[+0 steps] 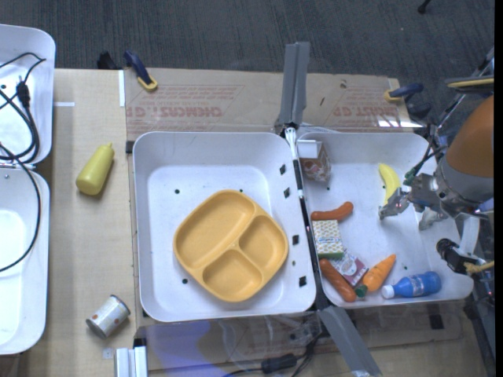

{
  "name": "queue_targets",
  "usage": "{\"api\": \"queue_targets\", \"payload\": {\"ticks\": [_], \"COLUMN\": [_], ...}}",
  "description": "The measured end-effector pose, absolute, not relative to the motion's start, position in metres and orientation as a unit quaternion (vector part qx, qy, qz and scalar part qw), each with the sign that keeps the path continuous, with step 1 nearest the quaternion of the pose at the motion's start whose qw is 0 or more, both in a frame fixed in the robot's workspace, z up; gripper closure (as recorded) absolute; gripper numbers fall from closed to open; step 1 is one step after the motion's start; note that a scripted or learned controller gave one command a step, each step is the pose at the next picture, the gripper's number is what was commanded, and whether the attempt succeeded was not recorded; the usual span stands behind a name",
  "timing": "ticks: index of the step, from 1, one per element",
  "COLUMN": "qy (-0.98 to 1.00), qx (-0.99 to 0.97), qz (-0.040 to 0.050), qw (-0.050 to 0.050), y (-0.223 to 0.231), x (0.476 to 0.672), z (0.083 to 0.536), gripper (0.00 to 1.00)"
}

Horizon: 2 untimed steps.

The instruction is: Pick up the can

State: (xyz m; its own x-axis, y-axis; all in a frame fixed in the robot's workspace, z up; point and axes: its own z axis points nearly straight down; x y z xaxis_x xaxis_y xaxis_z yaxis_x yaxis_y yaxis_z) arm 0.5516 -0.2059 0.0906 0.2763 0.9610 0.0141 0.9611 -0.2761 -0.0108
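While the grey arm with its orange band (476, 144) leans in from the right edge over the right-hand white bin (369, 144), its wrist hangs above that bin's far right side. The two-finger gripper (409, 203) sits low near the bin's right wall, its metal fingers (391, 207) spread apart with nothing between them, just beside a small yellow banana (389, 181) but not clearly touching it.

The small silver metal can (107, 316) lies on its side on the bench, outside both bins, near the lower left corner of the left-hand white bin (153, 234) and well apart from the gripper. That left bin holds a yellow three-compartment plastic plate (230, 244). In the right bin lie a red sausage (332, 210), an orange toy carrot (377, 273) and a blue-and-white plastic bottle (413, 286) on its side. A yellow squeeze bottle (95, 170) rests on the bench to the left of the bins.
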Motion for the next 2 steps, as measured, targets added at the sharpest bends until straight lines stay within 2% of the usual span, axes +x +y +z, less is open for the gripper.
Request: {"api": "queue_targets", "payload": {"ticks": [1,2], "qy": [-0.648,-0.589], "qx": [-0.762,-0.808], "qz": [0.0003,-0.0036], "qw": [0.0,0.004], "y": [-0.158,-0.204], "x": [0.576,0.558], "z": [0.092,0.092], "gripper": [0.0,0.0]}}
